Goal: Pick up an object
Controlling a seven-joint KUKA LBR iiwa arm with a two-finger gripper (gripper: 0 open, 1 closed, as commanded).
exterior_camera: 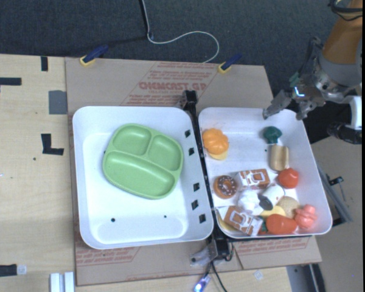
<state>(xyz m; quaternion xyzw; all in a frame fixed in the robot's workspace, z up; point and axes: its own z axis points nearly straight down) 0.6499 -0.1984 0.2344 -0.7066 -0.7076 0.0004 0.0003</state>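
- Right now the claw hangs over the far right corner of the right bin, with nothing between its fingers; they stand spread apart, released.
- The arm reaches in from the right, grey with its orange band high at the picture's edge.
- Nearest to the claw lies a small dark green piece, just beside a tan cylinder-shaped toy; either could serve as the thing to pick.
- Farther toward the near end, the toys crowd together: a doughnut, a red tomato-like ball, printed packets and a pink piece, many touching.
- An orange pumpkin-like toy sits apart near the divider, with free room around it.
- The left bin bears a green divided plate.
- These look like light, hard plastic play foods, likely smooth and apt to slip or roll; none seems fragile.
- I judge the green piece or the orange toy the easiest take: grip across the narrow middle, straight down, away from the bin wall.
- The crowded heap risks pinching two things or nudging neighbours.
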